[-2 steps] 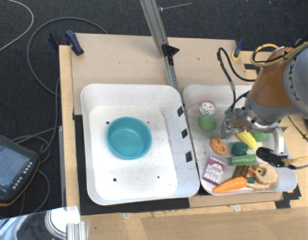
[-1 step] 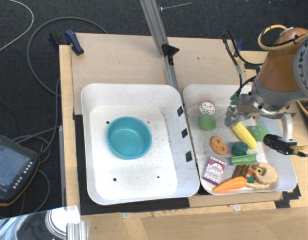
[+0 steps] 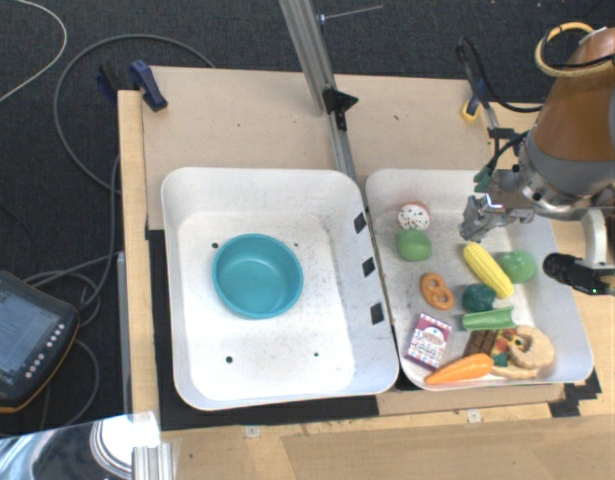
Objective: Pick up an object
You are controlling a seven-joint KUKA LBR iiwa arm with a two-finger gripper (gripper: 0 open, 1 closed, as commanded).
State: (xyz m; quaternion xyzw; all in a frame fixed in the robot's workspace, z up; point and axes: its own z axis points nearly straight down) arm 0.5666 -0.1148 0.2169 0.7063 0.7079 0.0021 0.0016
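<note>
We look down at a slant on a tan bench that carries 2 shallow white bins side by side. The left bin holds 1 thing, a teal bowl, sitting upright a little left of the bin's middle. The right bin holds a crowd of toy foods. Near its far left we see a small white ball with dark speckles, and just in front of it, touching or nearly so, a green ball. Toward the middle lies a yellow corn cob, tilted, with a light green round piece just beside it on the right. In front of the corn sit a dark teal lump and a green stick-shaped piece. A small brown pretzel lies to the left of these, and nearer us a pink and white packet. At the near edge an orange carrot lies beside a jumble of brown and tan pieces (too small for us to name). The arm reaches in from the right, and its gripper hangs over the far part of the right bin, just beyond the corn cob; nothing shows between its fingers, and we cannot tell how far apart they stand. A grey metal post rises behind the 2 bins.
</note>
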